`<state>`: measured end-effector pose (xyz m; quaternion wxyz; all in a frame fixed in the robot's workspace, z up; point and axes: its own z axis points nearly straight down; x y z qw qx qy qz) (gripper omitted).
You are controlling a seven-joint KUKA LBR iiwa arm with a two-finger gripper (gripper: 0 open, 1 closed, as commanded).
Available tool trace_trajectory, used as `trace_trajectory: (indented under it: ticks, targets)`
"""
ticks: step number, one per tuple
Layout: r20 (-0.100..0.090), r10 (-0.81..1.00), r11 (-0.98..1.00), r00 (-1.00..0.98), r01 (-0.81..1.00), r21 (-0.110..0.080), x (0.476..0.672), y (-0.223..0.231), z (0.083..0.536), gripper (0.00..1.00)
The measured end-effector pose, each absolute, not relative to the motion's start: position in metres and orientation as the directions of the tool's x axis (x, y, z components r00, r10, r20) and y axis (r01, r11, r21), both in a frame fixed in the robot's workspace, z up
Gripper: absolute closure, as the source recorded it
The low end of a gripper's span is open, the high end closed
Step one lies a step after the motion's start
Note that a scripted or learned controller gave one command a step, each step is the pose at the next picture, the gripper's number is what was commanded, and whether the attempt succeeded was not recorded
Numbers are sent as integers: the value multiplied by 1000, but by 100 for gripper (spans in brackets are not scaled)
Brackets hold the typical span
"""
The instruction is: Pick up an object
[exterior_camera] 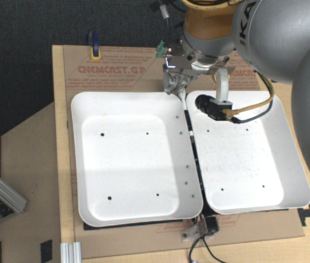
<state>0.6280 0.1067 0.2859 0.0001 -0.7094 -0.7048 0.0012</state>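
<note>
Gripper (176, 86) at far rim btwn left bin (84, 106) & right bin (286, 141).

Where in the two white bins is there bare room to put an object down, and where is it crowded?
The left bin has a bare floor from rim to rim, marked by small dark dots. The right bin is bare across its middle and near side. It is crowded at the far end of the shared rim, where the pincer and a black part hang.

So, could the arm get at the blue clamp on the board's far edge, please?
Probably yes: the gripper hangs just right of it, and only bare board lies between it and the blue clamp.
</note>
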Motion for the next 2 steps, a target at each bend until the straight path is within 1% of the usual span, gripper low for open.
trace_trajectory:
  ticks: [1,2]
  targets:
    - [0,1000,-1,1,1000,-2,617,102,299,100]
    - [0,1000,-1,1,1000,-1,602,97,317,100]
